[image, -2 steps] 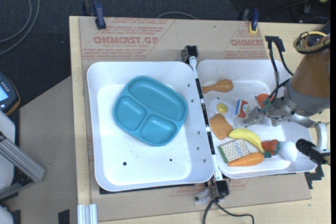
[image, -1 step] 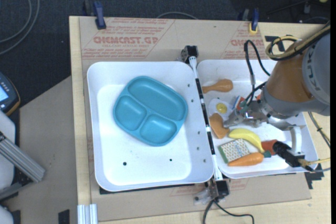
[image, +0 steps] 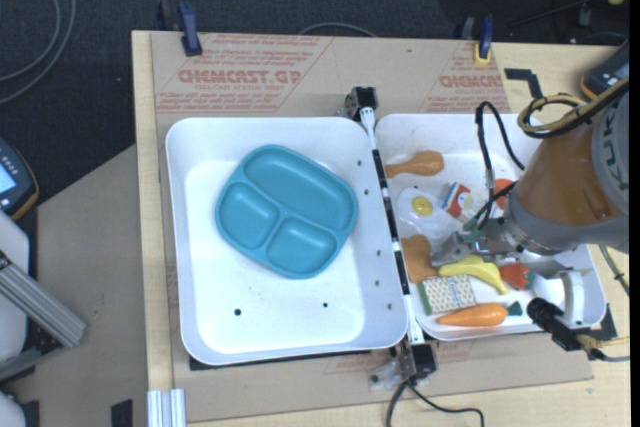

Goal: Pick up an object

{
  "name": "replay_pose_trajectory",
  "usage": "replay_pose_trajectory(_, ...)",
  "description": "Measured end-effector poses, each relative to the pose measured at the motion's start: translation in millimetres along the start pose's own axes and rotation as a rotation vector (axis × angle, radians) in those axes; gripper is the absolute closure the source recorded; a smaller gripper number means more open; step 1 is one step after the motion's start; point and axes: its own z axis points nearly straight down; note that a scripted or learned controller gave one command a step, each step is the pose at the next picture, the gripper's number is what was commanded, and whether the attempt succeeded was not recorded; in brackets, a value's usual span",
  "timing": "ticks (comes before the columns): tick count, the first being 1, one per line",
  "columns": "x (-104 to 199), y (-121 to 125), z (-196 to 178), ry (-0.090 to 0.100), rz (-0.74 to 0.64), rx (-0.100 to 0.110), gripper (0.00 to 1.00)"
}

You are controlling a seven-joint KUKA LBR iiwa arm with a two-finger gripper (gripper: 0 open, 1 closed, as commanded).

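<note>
Camera view, looking down at a slant, takes in a plywood bench (image: 300, 80) bearing two shallow white bins side by side. Left bin (image: 190, 215) carries a blue divided plate (image: 287, 210), lying flat toward its far half, with three compartments facing up. Right bin (image: 400, 130) holds a cluster of toy foods. Over that bin's right half hangs the grey arm (image: 580, 180), its orange band showing above the wrist, with black cables looping across it.

The gripper (image: 478, 243) sits low among the toys at the bin's middle. Just beside it, on the near side, lies a yellow banana (image: 476, 272); the two look to be touching or nearly so, though I cannot tell which. How far the gripper is open I cannot tell, and nothing is visibly clamped in it.

Near the banana, toward the front wall, lie a checkered cracker-like block (image: 447, 293) and an orange carrot (image: 472, 317). Farther back rest a tan drumstick shape (image: 418, 164), a white fried egg (image: 420, 207) and a small red-and-white item (image: 458, 200). A brown piece (image: 415, 257) lies by the divider.
</note>
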Motion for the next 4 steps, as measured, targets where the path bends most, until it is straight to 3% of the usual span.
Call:
replay_pose_trajectory(1, 1, 2, -10, 0.0, -0.002, -0.003, 1.0)
replay_pose_trajectory(2, 1, 1, -9, 0.0, -0.001, -0.002, 0.0)
replay_pose_trajectory(3, 9, 43, 1, -0.001, -0.003, 0.0, 0.0)
replay_pose_trajectory(4, 25, 101, 1, -0.002, -0.005, -0.003, 0.0)
